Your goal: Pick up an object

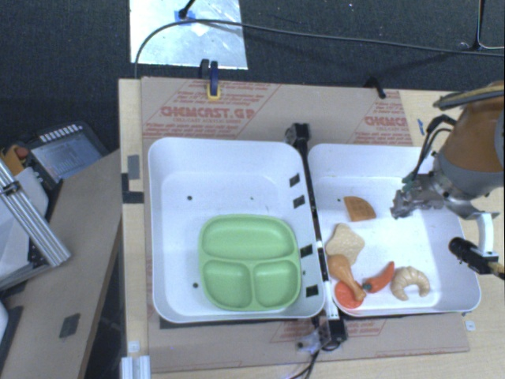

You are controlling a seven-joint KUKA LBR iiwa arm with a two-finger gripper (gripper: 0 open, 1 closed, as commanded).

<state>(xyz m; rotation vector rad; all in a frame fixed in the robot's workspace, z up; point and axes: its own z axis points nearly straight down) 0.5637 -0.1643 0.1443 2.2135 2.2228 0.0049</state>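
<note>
On the desk, right bin: site of the pick.
Desk (260, 105): carries two white bins side by side.
Left bin (181, 172): holds a green divided tray (249, 260).
Right bin (442, 290): holds toy food, namely a bread slice (359, 208), a drumstick (346, 271), a croissant (411, 282), a red pepper (379, 278).
Gripper (402, 205): hovers over the right bin's upper part; grip state cannot be told; nothing seen held.
Key relation: the bread slice lies just beside the gripper, toward the left bin, and is the nearest candidate; the other food sits nearer the front wall.

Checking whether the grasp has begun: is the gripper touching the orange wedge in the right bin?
Apart. In the camera view, bare white bin floor shows between the gripper and the orange wedge.
</note>
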